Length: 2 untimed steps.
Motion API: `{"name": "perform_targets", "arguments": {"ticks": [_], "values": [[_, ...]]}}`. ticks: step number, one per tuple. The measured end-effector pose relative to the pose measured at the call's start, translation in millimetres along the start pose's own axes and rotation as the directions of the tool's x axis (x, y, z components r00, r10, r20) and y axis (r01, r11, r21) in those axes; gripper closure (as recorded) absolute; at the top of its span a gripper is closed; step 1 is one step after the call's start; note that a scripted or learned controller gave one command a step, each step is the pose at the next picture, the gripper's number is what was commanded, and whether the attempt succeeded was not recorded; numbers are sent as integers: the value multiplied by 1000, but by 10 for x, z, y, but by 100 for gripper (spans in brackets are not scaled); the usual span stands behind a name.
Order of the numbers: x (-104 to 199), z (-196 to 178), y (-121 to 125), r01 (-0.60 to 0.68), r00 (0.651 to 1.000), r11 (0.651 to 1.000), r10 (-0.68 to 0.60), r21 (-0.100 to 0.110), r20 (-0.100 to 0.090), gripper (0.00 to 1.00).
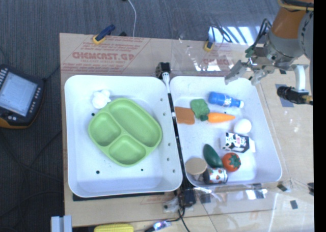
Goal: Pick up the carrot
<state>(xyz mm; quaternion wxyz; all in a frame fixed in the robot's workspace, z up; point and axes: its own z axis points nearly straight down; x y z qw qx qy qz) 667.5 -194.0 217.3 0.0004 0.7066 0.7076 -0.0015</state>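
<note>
The carrot (pixel 221 118) is small and orange, lying on its side in the upper middle of the right bin (pixel 265 124), with its tip pointing right. A green leafy piece (pixel 200 108) touches its left end. My gripper (pixel 243 73) hangs above the bin's far right corner, up and to the right of the carrot and well apart from it. Its two grey fingers (pixel 233 73) stand spread, open, with nothing between them.
Around the carrot lie a blue bottle (pixel 224 99), a white egg (pixel 243 125), a brown slab (pixel 184 115), a cow-print carton (pixel 236 142), a tomato (pixel 232 162), a dark green vegetable (pixel 211 155) and a cup (pixel 195 166). The left bin holds a green divided plate (pixel 125 132).
</note>
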Motion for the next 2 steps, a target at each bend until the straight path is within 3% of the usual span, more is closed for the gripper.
{"name": "perform_targets", "arguments": {"ticks": [1, 2], "values": [[19, 1205, -424, 34, 999, 999, -33, -7, 2, 0], [27, 1144, -439, 34, 999, 999, -34, -2, 1, 100]]}}
